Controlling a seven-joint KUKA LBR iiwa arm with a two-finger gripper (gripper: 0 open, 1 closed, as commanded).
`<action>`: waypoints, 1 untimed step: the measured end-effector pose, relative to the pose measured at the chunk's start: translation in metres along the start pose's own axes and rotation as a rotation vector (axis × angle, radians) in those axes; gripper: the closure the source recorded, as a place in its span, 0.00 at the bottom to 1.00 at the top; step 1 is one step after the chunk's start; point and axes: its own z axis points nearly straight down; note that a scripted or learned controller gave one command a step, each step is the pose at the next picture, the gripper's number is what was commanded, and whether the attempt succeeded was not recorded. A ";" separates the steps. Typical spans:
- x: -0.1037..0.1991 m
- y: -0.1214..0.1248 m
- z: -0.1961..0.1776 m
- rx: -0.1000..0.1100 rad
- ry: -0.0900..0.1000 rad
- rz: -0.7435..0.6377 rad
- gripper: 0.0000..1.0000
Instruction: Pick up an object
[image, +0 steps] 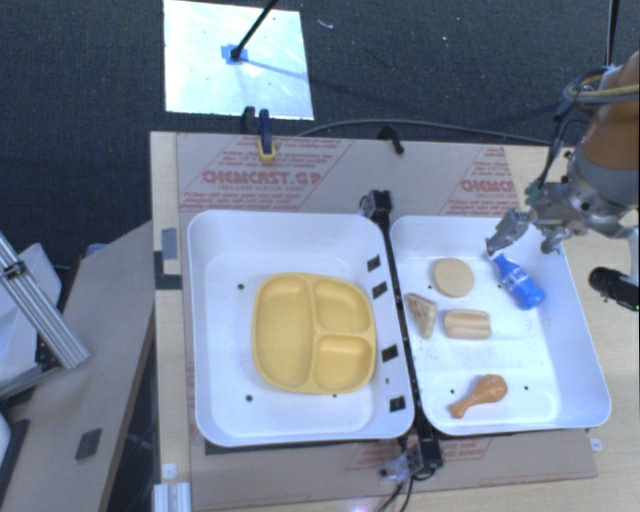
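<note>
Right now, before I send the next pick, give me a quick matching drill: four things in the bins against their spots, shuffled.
Things:
1. yellow divided plastic plate
2. blue plastic bottle
3. tan toy drumstick
4. round beige cookie

Places:
A. right bin, near front edge
B. left bin, middle
C. right bin, just under the gripper
D. right bin, above the bread roll

Pairs: 1-B, 2-C, 3-A, 4-D

In the right bin (575, 345), bare floor lies open right of the bottle (519, 283) and drumstick (479, 394). Cookie (453, 277), wedge (422, 314) and roll (467, 324) crowd the middle-left. My jaws hang spread beside the bottle.
</note>
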 end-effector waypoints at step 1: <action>0.000 0.002 -0.006 -0.011 -0.002 -0.002 0.00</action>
